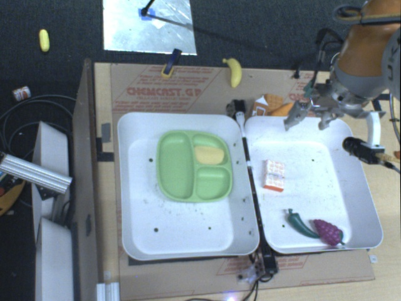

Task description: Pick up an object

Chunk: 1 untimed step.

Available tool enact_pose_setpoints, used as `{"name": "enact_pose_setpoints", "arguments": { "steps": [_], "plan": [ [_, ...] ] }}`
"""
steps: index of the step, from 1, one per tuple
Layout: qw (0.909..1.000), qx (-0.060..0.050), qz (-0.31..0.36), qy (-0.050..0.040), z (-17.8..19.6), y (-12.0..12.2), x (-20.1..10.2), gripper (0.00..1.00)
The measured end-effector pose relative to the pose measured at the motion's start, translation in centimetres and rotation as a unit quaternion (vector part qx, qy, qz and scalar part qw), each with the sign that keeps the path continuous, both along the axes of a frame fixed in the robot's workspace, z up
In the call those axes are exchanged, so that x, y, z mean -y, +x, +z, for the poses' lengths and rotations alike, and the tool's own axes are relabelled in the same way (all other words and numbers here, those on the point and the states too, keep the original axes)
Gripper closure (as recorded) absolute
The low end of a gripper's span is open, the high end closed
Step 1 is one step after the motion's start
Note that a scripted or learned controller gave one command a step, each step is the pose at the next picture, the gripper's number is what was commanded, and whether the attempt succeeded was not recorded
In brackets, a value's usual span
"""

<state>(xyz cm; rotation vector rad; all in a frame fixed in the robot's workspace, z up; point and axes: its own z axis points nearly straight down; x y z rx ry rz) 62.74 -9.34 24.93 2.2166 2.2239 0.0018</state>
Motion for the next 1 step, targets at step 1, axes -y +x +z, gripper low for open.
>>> {"name": "enact_pose_setpoints", "arguments": {
  "steps": [1],
  "plan": [
    [1.0, -0.007, -0.003, 0.0006, -16.3, 1.06, 5.27, 0.0]
  ]
}}
